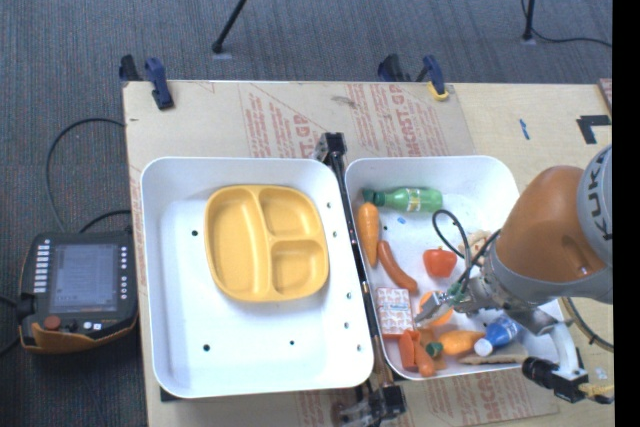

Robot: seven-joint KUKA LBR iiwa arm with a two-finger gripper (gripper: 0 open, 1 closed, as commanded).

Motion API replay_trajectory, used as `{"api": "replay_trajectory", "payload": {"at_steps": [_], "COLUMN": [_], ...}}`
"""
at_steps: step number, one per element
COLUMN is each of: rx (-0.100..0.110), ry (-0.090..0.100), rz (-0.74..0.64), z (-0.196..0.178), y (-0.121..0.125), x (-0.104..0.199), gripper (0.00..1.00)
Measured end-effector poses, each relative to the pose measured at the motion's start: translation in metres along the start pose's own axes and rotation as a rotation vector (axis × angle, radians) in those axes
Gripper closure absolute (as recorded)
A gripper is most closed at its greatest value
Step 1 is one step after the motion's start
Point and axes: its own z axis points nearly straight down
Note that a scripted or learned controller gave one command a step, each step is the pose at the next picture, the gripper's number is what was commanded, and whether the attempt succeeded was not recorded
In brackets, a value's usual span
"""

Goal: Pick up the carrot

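Camera view, reading left to right. Noting a teach pendant (78, 290) lying on the carpet just beside the bench (250, 115), cable looping away behind it. Recording a blue clamp (158, 81) gripping the bench's far left corner. Finding the left bin (160, 215) holding a yellow divided plate (268, 242), sitting flat toward the bin's far half, compartments facing up. Moving across the seam where the two bins are meeting. Locating the carrot (369, 232) in the right bin (490, 170), lying flat just beside that bin's left wall, green end pointing away toward the far side, narrow tip pointing nearer. Observing a green bottle (405, 199) lying on its side just beyond the carrot, close to its green end. Logging a long orange-red piece (397, 267) lying at a slant just right of the carrot, a patterned packet (393, 308) below it, and a red pepper (440, 262) further right. Noting more orange pieces (425, 350) crowding the near edge of the right bin, with a blue and white bottle (497, 333) beside them. Placing the gripper (440, 303) low over the near middle of the right bin, apart from the carrot, close above the packet and orange pieces. Being unable to tell whether the claw is apart or together. Recording the arm (550, 235) reaching in from the right.
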Motion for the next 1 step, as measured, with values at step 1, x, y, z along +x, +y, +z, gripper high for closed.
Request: {"api": "replay_trajectory", "payload": {"at_steps": [1], "rx": [0.0], "ry": [0.001], "rz": [0.007], "z": [-0.0095], "y": [-0.0005], "x": [-0.0011], "gripper": [1.0]}}
